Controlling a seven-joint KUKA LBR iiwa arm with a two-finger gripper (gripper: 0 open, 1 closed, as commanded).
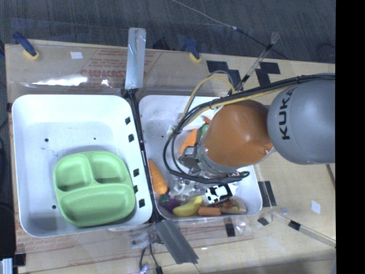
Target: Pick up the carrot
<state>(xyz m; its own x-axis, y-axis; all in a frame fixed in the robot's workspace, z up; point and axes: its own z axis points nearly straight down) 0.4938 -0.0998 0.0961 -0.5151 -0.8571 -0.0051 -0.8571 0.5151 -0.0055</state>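
Observation:
An orange carrot [157,177] lies against the left wall of the right bin [154,110], pointing toward the front. The arm's orange band [236,133] and grey wrist hang over the middle of that bin. My gripper [185,187] reaches down just right of the carrot, among the toy foods at the bin's front. Wrist and cables hide its fingertips. Another orange piece [189,138] shows behind the cables, partly covered by the arm.
A yellow banana [188,208], a purple piece [164,199], a thin orange-red piece [210,211] and a black-and-white item [217,193] crowd the right bin's front. The left bin [34,119] holds a green divided plate [93,187]. A metal divider [136,59] stands between the bins.

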